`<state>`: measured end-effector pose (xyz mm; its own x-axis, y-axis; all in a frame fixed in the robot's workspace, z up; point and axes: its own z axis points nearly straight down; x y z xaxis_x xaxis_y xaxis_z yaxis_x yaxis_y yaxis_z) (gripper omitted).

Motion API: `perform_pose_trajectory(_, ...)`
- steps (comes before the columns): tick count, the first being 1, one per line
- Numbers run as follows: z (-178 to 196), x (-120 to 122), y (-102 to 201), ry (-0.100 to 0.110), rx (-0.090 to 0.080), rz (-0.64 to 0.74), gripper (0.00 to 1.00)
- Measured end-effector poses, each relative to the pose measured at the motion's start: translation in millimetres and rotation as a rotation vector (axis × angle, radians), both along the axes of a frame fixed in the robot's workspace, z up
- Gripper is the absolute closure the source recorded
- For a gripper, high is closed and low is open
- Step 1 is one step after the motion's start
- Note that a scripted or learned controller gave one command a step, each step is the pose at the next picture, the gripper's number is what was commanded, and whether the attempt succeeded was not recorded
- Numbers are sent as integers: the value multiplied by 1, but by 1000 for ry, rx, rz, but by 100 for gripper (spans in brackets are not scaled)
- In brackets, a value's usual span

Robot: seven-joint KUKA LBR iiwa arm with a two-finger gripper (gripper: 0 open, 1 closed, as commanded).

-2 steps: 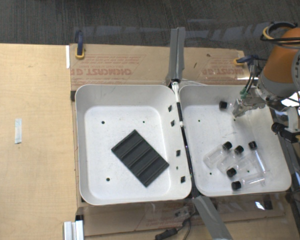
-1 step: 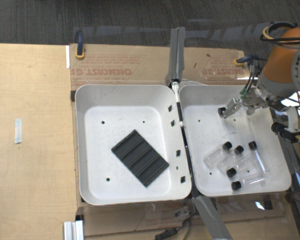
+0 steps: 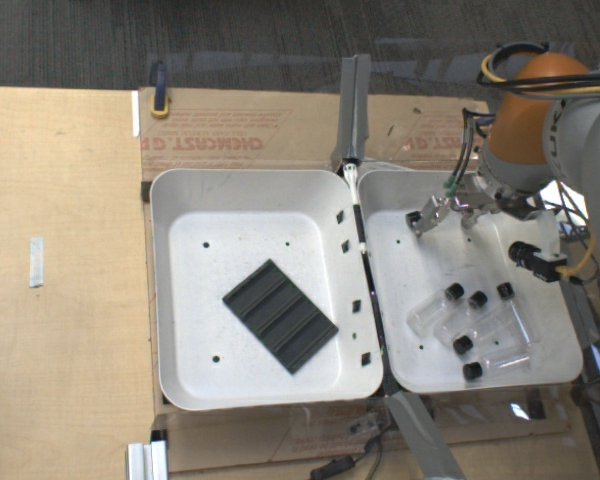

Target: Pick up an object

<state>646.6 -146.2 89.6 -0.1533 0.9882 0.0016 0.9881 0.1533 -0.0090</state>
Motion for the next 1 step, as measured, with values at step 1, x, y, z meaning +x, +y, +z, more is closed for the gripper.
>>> perform_pose_trajectory(1,10,1,-1,-4,-1,-1,100)
